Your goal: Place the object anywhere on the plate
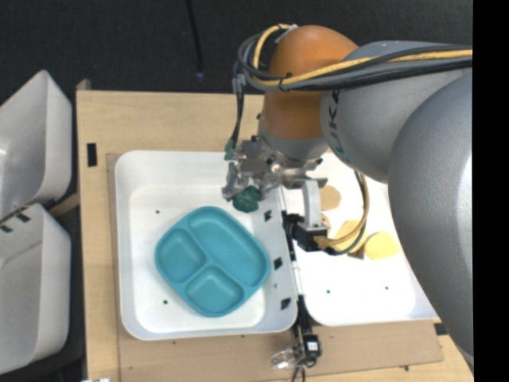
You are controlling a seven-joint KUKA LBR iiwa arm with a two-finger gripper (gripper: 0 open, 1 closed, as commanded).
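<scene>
A teal sectioned plate lies in the left white bin. Just beyond the plate's far right edge, the gripper hangs with a small dark green object apparently clamped between its fingertips, though the view there is cluttered. A yellow item lies well to the plate's right.

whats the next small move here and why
Probably shift the gripper a little toward the near-left, over the teal plate, before any release. The dark green object at its tip sits just past the plate's far-right rim, above the left bin, so letting go now would likely miss.
</scene>
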